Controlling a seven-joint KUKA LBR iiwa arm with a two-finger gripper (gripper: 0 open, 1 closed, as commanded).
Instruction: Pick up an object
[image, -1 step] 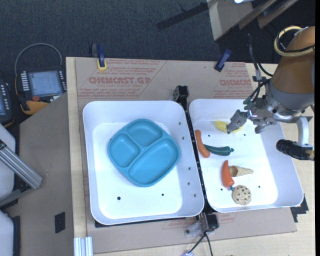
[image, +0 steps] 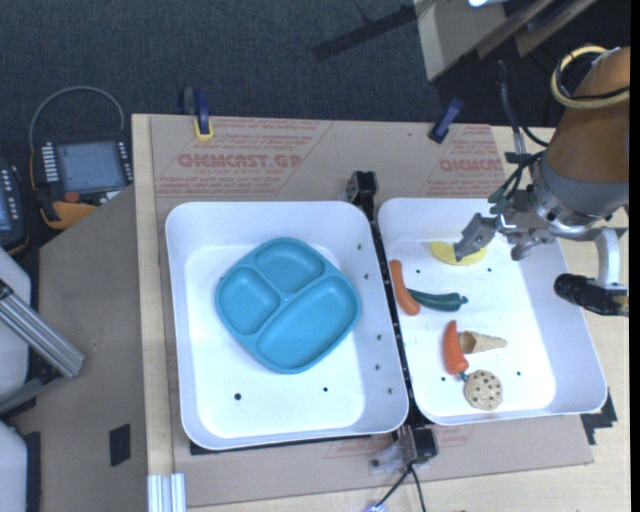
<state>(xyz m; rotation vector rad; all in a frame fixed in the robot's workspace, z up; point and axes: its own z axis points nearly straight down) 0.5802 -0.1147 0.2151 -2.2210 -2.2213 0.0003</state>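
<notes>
Claw: the claw (image: 468, 247) hangs over the yellow piece (image: 448, 252) near the back edge of the right bin (image: 575, 385). I cannot tell if it is apart or together.
Thing to pick: the yellow piece lies flat and thin.
Risk: I think the claw could slide off it or push it away.
Crowding: the green pepper (image: 437, 298) and orange sausage (image: 403, 288) lie near, toward the bin's left wall.
Also there: carrot (image: 454, 349), cone (image: 484, 343), cookie (image: 483, 389), toward the front edge.
Open room: the right side of the bin looks bare.
Left bin (image: 200, 390): it holds a blue plate (image: 288, 303).
</notes>
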